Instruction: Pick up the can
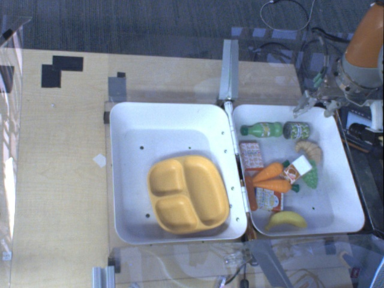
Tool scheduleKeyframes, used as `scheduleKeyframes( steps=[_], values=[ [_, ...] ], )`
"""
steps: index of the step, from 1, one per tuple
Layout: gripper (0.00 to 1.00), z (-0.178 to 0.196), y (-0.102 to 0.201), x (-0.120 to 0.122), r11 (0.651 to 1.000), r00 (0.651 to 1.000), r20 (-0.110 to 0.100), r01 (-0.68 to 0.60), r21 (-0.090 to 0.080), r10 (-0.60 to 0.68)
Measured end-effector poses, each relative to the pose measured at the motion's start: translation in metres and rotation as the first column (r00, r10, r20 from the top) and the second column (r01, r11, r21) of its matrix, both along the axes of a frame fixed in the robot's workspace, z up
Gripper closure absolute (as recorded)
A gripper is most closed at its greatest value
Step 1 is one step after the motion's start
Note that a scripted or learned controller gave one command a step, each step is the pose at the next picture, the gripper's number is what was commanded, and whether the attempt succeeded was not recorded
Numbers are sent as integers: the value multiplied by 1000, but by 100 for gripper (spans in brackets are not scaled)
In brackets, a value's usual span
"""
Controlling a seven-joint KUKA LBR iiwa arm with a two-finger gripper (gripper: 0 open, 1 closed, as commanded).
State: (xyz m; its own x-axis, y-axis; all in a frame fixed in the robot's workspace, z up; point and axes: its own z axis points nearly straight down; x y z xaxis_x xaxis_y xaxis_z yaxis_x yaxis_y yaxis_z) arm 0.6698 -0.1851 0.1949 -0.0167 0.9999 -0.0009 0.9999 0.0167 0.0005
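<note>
On a pale wooden worktop (60, 161), we see two white bins side by side, and the can (297, 130) lies on its side near the far wall of the right bin (351, 203). Just left of the can, we find a green bottle (261, 129), also lying down; just in front of the can sits a croissant (309, 150). Nearer than the can, we make out two carrots (271, 179), a flat red packet (251, 155), a small carton (298, 168) and a banana (286, 221). The left bin (129, 131), left of the can, carries a yellow divided plate (188, 192). The tool (316, 104) hangs just beyond the can, above the bin's far rim, its fingers spread wide and holding nothing.
</note>
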Motion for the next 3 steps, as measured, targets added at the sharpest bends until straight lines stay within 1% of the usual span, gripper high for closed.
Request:
scheduleKeyframes(
  steps=[1, 2, 3],
  values=[
    [0, -94, -6, 0, 1000, 1000, 1, -11, 1, 11],
    [100, -86, -5, 1, 1000, 1000, 0, -16, 0, 16],
    [100, 32, 49, 1, 996, 996, 8, -94, -2, 94]
  ],
)
